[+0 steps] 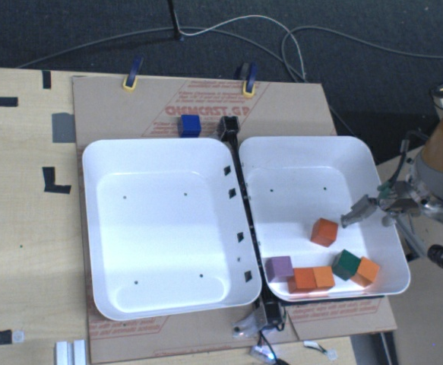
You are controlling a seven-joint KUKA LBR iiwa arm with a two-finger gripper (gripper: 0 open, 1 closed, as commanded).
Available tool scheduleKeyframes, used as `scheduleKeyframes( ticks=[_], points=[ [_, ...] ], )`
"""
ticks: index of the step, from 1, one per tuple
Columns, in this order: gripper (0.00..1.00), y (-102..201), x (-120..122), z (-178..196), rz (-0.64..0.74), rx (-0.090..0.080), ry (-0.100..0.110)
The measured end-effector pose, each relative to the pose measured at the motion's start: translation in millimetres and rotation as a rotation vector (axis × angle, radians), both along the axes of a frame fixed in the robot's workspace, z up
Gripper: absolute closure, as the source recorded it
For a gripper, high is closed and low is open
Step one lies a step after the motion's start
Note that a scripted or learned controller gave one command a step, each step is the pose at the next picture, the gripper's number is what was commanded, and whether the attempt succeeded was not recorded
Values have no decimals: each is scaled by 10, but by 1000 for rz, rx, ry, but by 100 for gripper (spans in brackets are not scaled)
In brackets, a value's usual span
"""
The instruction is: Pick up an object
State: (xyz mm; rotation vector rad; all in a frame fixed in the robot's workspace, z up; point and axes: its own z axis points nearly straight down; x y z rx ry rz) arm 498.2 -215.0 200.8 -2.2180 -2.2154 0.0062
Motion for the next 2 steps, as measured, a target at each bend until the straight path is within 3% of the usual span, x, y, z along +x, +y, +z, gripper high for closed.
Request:
scheduleKeyframes(
  ticks=[1, 2],
  points=[
    [0, 1, 18, 34, 1, -2, -7],
    [0, 1, 9, -388, 2, -1, -4]
  ],
)
